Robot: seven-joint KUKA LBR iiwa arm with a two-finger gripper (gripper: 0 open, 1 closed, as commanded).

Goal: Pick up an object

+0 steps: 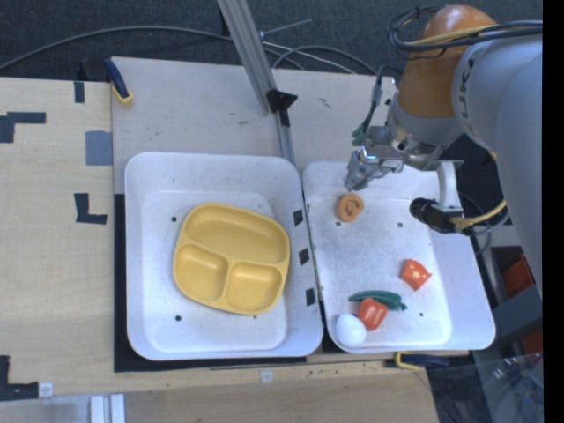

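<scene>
Plywood bench top [53,236] filled the left of the view, marked with a few dark tape pieces, and a blue and yellow clamp [117,81] sat at the edge of the paler board behind the bins. Next came the left bin [141,263], a shallow white tray that held a yellow divided plate [231,257] lying flat near its middle, three compartments facing up. A slanted metal post [251,51] rose from the seam between the two bins toward the top of the view.

The right bin [458,315] touched the left one along that seam. An orange doughnut-shaped toy [350,207] lay near its far-left corner. Along the near edge sat a white ball [351,330], touching a red pepper toy [373,313] with a green stem [379,298]. A small red-orange block [415,274] lay apart from them, further right.

The gripper [359,174] hung just above and beside the doughnut toy, over the bin's far edge; nothing showed between its fingers, and how they stood could not be made out. Behind it, the grey arm [502,69] with its orange band [436,51] reached in from the right.
</scene>
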